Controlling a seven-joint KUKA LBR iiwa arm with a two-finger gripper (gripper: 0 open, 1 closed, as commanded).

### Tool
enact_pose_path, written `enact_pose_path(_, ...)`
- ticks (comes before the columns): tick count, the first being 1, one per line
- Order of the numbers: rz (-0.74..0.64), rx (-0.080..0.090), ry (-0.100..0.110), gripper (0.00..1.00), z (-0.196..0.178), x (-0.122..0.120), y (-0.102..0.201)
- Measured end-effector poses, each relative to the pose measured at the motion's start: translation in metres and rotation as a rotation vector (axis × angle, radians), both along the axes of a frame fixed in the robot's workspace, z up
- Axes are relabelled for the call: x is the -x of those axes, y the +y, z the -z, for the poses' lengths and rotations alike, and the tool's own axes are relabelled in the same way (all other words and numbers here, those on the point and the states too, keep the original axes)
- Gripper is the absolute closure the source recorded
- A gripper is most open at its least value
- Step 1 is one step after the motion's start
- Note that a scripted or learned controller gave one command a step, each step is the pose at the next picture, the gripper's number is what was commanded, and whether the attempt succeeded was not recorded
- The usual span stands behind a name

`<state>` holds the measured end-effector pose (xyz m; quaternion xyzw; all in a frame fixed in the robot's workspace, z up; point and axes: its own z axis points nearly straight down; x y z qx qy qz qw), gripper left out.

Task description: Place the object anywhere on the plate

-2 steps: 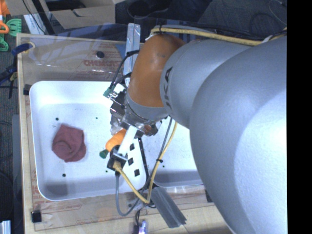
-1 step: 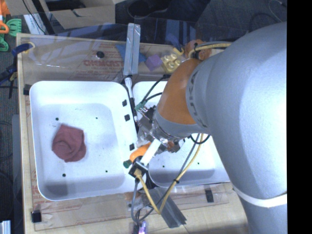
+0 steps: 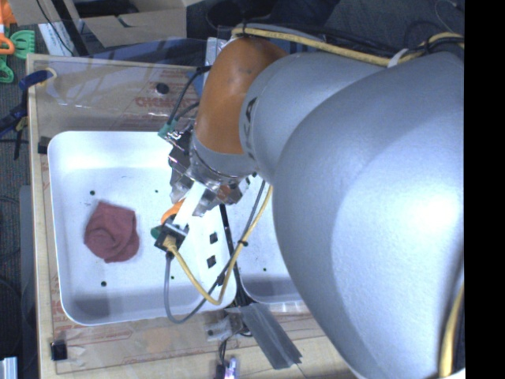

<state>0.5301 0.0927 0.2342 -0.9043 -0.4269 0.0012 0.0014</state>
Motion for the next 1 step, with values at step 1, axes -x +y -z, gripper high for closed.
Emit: enact_pose_path(1,0.021,0.001,0.002,1.0,-0.0008,0.0549,0.0434)
